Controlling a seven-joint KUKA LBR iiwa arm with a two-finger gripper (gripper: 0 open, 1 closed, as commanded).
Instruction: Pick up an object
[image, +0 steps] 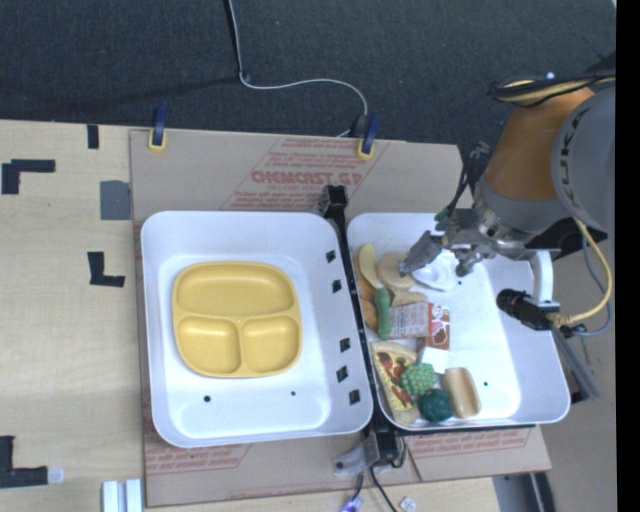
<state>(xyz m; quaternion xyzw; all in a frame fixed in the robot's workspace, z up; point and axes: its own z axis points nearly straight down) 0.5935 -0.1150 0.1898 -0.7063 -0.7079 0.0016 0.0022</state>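
The right bin (520, 360) holds a heap of toy food along its left side: a yellow banana (367, 264), an orange piece (369, 310), a snack packet (413, 320), a green broccoli (420, 377) and a hot dog bun (460, 390). My gripper (438, 262) hangs over the upper part of that bin, just right of the banana. Its fingers (415, 257) are spread open above a small white piece (436, 274). Nothing is held between them.
The left bin (160, 300) contains a yellow divided plate (237, 317). A black divider (345, 300) runs between the bins. A black fitting with a yellow cable (525, 305) hangs off the arm over the right bin's right side.
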